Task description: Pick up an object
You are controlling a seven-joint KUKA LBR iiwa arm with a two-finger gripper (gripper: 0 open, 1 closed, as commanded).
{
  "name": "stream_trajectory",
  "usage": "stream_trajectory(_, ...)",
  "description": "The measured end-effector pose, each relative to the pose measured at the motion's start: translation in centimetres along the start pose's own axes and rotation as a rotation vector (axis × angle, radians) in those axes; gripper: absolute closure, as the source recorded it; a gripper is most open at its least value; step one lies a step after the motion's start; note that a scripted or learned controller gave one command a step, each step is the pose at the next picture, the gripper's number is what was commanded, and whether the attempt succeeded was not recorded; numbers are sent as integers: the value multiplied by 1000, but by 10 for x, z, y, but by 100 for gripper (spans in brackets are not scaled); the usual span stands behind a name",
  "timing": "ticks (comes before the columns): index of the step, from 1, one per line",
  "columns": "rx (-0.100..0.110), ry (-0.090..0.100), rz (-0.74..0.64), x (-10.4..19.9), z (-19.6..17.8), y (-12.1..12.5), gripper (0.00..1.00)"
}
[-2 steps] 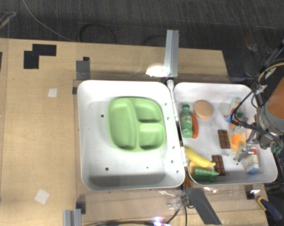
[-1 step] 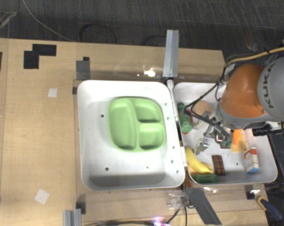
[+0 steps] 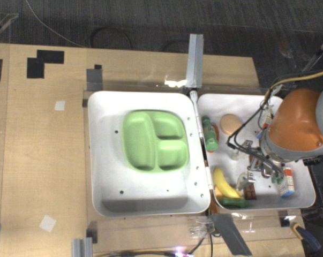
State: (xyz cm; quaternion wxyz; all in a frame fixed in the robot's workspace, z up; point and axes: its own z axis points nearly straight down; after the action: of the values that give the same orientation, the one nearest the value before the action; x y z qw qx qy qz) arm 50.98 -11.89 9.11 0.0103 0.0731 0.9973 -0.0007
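The right bin point(image 3: 306, 199) holds several small objects. A yellow banana point(image 3: 224, 184) lies near its front left, with a dark green piece point(image 3: 237, 202) just in front of it. A green bottle point(image 3: 209, 134) lies along the left wall, and a tan round object point(image 3: 230, 124) sits at the back. My gripper point(image 3: 250, 182) reaches down into the front middle of this bin, right of the banana, above a small brown object point(image 3: 248, 190). The arm's orange band point(image 3: 298, 119) hides the bin's right middle. Whether anything is held cannot be seen.
The left bin point(image 3: 107, 143) carries a light green divided plate point(image 3: 153, 140) at its centre. A small white, red and green container point(image 3: 286, 185) stands at the right bin's front right. Black cables point(image 3: 247, 127) loop from the wrist over the bin.
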Motion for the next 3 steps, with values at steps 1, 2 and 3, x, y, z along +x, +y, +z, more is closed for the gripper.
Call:
stream_trajectory(1, 0, 1, 125, 10, 0, -43, 0)
stream_trajectory(2, 0, 4, 121, -63, 3, -25, 0)
stream_trajectory(3, 1, 4, 261, -28, 1, -9, 0)
